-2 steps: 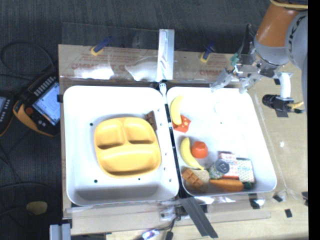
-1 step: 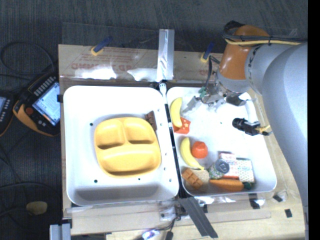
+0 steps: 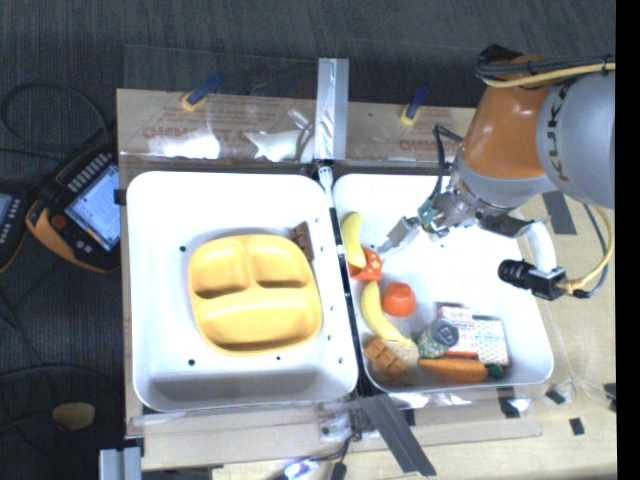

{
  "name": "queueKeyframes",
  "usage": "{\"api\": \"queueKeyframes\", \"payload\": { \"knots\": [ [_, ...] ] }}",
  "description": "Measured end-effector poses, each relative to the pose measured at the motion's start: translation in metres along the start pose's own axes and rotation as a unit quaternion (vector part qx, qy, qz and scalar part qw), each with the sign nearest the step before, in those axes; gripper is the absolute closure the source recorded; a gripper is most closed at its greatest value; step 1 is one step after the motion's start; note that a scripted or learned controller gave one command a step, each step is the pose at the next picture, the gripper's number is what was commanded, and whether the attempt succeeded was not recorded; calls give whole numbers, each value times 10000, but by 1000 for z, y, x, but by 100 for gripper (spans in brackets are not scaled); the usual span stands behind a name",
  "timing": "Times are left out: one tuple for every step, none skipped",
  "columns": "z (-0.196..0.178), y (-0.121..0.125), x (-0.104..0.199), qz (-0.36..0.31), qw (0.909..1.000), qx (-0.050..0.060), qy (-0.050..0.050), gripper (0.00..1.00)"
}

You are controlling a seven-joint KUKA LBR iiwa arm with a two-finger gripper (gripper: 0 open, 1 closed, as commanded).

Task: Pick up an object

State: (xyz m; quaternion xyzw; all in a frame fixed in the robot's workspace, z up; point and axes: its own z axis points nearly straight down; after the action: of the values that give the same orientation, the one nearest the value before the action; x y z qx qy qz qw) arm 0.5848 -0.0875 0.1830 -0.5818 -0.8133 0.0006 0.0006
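The jaws (image 3: pixel 400 234), whose state cannot be told, are seen just beside the banana (image 3: pixel 372 293), which lies lengthwise along the right bin's (image 3: pixel 535 343) left wall.

The arm (image 3: pixel 560 138) runs off the right edge, so its base is cut away. Right of the banana (image 3: pixel 374 313), the gripper (image 3: pixel 397 234) is small and blurred; whether its fingers are apart or closed cannot be told. Just above the banana, a second yellow piece (image 3: pixel 352 236) is partly covered by a red thing (image 3: pixel 368 264) too small to name. Right of the banana, the box (image 3: pixel 478 336) carries print too fine to read, and a dark round item (image 3: pixel 445 335) overlaps its left end. Far left of the banana, a handheld device (image 3: pixel 85 213) shows a blurred screen.
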Motion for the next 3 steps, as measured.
{"api": "queueKeyframes", "payload": {
  "knots": [
    [85,-41,-8,-345,9994,-1,7,0],
    [77,-40,-8,-346,9994,0,18,100],
    [-28,14,32,-367,9993,-2,-4,100]
  ]
}}
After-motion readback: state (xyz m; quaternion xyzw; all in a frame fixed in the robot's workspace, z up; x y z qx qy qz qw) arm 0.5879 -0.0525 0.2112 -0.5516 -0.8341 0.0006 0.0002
